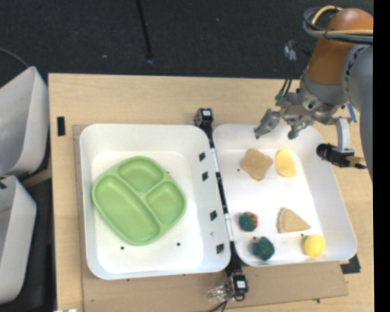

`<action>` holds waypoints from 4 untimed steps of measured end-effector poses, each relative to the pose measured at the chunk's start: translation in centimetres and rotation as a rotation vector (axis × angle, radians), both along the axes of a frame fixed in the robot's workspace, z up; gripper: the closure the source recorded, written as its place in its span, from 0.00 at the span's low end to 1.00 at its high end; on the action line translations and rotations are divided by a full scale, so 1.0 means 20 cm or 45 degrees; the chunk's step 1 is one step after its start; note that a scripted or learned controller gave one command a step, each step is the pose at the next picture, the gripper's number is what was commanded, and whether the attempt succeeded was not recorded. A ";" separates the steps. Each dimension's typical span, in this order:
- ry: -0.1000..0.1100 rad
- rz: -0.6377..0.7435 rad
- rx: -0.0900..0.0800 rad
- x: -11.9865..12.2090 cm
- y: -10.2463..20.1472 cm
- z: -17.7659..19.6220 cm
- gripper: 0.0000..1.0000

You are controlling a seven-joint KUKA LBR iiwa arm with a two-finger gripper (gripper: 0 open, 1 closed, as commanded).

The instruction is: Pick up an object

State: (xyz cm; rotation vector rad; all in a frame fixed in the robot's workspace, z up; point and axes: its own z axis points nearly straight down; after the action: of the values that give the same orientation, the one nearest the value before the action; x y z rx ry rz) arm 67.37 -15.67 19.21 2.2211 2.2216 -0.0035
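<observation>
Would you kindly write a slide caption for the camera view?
Open tool above the right bin, near the tan bread piece and yellow piece; green divided plate in the left bin.

No text, label, brand or number can be read anywhere — not on the bench (65, 103), not on either white bin (91, 174). The small dark marks there stay illegible.

Six small objects lie apart in the right white bin (331, 194). Toward its upper part, a flat tan bread-like slice (256, 164) lies just left of a pale yellow rounded piece (285, 163). Lower down, a small dark green object with a red spot (247, 221) lies left of a tan wedge-shaped piece (291, 221). Along the lower edge rest a dark green lumpy object (262, 247) and a bright yellow lemon-like ball (314, 245).
</observation>
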 end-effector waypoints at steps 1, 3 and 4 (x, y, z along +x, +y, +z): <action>0.000 0.002 0.001 0.00 0.05 -0.26 0.00; -0.008 -0.002 0.000 -0.04 0.03 0.10 1.00; -0.010 0.002 0.000 -0.03 0.02 0.36 1.00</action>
State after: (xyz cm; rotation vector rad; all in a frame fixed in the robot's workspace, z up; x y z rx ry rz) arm 66.71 -15.22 26.42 2.2151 2.2196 0.0047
